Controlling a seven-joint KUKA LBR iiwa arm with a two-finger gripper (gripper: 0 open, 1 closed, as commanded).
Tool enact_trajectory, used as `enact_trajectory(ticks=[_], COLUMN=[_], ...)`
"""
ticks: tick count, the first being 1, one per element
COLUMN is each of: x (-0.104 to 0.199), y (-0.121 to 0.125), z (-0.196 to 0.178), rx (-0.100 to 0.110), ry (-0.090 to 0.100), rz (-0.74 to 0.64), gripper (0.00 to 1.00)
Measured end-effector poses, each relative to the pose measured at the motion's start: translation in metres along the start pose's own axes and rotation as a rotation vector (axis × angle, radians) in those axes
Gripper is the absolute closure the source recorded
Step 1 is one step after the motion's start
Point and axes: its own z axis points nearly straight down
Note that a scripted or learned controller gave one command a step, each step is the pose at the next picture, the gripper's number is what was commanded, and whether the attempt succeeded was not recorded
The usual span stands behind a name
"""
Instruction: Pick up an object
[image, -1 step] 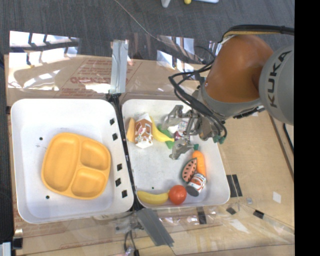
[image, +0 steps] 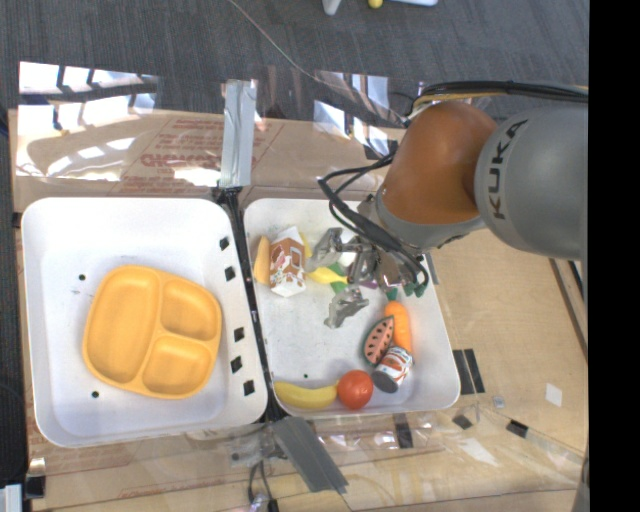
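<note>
Camera view: I've got the arm (image: 500, 170) coming in from the right, wrist hanging over the upper middle of the right bin (image: 300, 345). The gripper (image: 347, 285) points down and to the left; its fingers (image: 345, 308) look parted, nothing between them that I can make out, so I call it open and empty.

No object is named, so anything in this bin counts. Nearest candidates: a small yellow piece (image: 325, 273) just beside the gripper on its left, and a milk carton (image: 287, 262) further left, long axis running up-down in frame, with a yellow wedge (image: 261, 260) touching its left side. Below-right of the gripper lie a watermelon slice (image: 377, 340) and a carrot (image: 399, 322), side by side, both tilted, near the bin's right wall. A small can (image: 394, 368), a tomato (image: 355, 389) and a banana (image: 305, 396) line the bottom edge, well apart from the fingers.

My judgement: the yellow piece is closest, a short move left and down. The carton is the bigger target.

The left bin (image: 60, 230) holds a yellow divided tray (image: 150, 330).
</note>
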Motion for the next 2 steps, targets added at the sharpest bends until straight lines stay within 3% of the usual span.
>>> enact_trajectory(ticks=[1,2], x=[-0.07,-0.018], y=[0.012,-0.01], z=[0.081,0.071], rx=[0.003,0.002], ry=[-0.011,-0.005], rz=[-0.079,0.038], gripper=[0.0,0.0])
